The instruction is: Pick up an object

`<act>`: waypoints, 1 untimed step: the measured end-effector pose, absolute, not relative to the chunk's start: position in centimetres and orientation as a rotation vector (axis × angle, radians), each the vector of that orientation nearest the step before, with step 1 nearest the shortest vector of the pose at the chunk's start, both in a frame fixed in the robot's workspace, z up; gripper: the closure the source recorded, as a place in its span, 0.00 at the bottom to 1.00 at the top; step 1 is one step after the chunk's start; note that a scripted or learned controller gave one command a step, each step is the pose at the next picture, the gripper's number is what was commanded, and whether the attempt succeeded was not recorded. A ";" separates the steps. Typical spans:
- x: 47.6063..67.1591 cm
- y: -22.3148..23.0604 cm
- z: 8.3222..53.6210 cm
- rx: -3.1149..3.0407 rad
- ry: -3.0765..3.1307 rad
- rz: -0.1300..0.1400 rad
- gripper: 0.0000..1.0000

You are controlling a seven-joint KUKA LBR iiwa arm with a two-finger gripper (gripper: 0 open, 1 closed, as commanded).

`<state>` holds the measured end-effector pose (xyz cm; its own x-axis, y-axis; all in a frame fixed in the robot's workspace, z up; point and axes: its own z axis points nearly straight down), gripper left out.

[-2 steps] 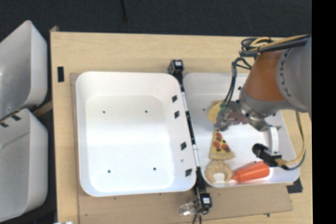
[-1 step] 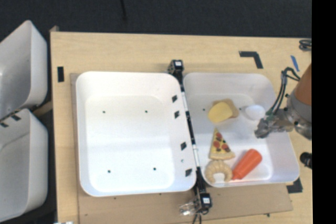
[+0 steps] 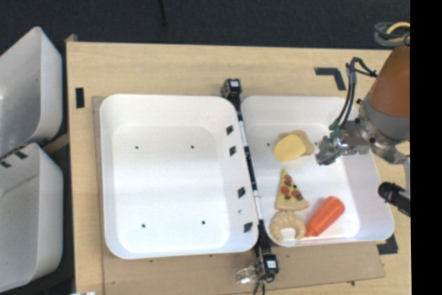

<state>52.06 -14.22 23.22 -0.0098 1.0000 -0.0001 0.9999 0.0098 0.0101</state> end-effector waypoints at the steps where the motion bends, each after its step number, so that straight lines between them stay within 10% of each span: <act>1: 48.7 -17.1 16.9 2.227 2.220 -0.006 1.00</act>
<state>48.73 -17.09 16.86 0.0031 1.0000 -0.0008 1.0000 -0.0031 -0.0049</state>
